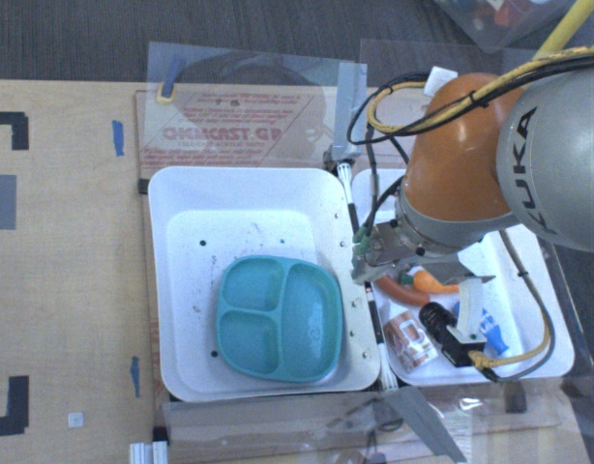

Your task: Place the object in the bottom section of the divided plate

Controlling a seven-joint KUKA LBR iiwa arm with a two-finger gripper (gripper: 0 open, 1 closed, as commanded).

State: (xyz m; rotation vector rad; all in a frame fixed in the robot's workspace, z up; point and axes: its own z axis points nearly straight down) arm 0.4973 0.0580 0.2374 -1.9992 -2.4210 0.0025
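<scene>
Several items crowded the right bin point(556, 351) where our arm point(471, 162) hid its gripper, grip state unreadable, so we risked seizing the brown packet point(409, 338) instead of the orange carrot-like piece point(434, 281), missing the teal divided plate point(280, 319) in the left bin point(181, 211).

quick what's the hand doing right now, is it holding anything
Hand: low over the right bin, by the orange object; open or closed cannot be told, and no object is seen held. The teal divided plate sits in the left bin.
</scene>
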